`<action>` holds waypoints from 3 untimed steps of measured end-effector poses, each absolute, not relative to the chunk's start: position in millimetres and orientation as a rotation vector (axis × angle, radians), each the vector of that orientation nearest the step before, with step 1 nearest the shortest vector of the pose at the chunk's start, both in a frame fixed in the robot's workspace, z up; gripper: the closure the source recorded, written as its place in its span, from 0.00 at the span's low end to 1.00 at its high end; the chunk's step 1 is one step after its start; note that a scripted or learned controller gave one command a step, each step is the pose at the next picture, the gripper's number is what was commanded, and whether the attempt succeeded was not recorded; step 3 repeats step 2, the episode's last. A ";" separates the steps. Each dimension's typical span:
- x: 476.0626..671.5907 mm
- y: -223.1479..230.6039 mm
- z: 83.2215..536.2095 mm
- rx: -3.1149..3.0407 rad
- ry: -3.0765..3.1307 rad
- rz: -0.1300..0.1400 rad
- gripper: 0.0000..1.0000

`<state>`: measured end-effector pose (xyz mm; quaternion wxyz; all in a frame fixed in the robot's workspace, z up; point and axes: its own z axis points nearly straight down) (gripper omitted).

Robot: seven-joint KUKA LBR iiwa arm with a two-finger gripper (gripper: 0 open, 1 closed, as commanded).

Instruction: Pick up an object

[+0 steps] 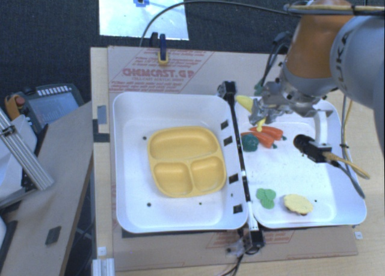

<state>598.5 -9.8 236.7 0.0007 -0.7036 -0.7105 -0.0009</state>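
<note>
Bench (101, 208) with white bins (129, 148), dark floor (48, 28)

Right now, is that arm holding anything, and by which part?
It cannot be told. The gripper hangs close over the orange toy, but whether it grips it is hidden.

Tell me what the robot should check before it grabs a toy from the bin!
1. Pincer over the right bin: ok, it hangs above the bin's far left part.
2. A toy close by: ok, the orange carrot lies just in front of the pincer.
3. Carrot has room around it: not ok, a dark green toy lies right beside its left end.
4. Pincer not already carrying something: cannot tell, its tip is hard to make out.
5. Other toys to try: ok, a green leafy piece and a yellow round piece lie near the front edge.
6. Yellow tray out of the way: ok, it sits in the left bin.
</note>
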 end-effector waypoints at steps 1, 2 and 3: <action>584.6 40.3 223.0 -2.209 -2.231 -0.003 1.00; 574.0 93.8 213.8 -2.209 -2.231 -0.003 1.00; 574.0 93.8 213.8 -2.209 -2.231 -0.003 1.00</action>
